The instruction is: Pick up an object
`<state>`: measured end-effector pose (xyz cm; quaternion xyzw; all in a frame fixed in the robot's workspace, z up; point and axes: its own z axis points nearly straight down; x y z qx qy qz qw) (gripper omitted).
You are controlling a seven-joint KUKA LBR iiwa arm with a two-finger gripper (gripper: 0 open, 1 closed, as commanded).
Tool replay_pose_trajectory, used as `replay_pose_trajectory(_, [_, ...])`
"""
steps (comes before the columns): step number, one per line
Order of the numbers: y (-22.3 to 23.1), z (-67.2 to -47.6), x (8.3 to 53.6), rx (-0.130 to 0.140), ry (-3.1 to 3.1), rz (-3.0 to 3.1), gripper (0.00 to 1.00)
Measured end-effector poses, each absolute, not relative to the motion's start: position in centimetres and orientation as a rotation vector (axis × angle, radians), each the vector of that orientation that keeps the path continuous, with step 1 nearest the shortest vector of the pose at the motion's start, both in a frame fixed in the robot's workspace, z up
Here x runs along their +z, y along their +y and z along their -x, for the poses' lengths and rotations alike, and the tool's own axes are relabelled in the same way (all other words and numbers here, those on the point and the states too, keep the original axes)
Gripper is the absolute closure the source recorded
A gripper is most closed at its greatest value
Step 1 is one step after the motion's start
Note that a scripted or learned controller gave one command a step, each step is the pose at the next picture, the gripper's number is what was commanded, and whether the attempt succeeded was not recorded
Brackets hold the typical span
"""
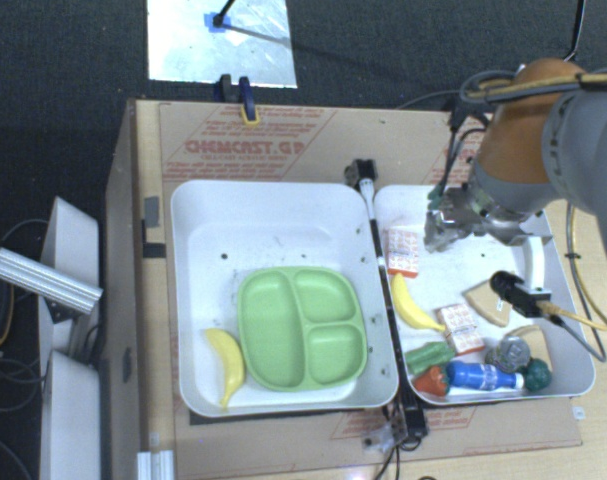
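pincer (pixel 445 230) above cluttered right bin (pixel 575 360)

The arm (pixel 583 138) is a thick, rounded grey tube with a wide orange band (pixel 528 118) above the wrist. Thin black and yellowish cables (pixel 483 86) run over the band. Below the band sits a metallic grey wrist block; the gripper (pixel 438 230) under it seems dark, but is blurred

Glossy white plastic bins (pixel 283 203), smooth matt green plastic tray (pixel 301 328), brown cardboard sheet (pixel 253 143) beneath
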<state>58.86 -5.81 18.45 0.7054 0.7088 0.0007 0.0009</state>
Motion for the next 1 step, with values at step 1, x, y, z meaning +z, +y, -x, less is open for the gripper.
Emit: replay_pose_trajectory(1, [-5.81, -58.94, 19.51, 0.004, 2.229, -2.208, 1.0])
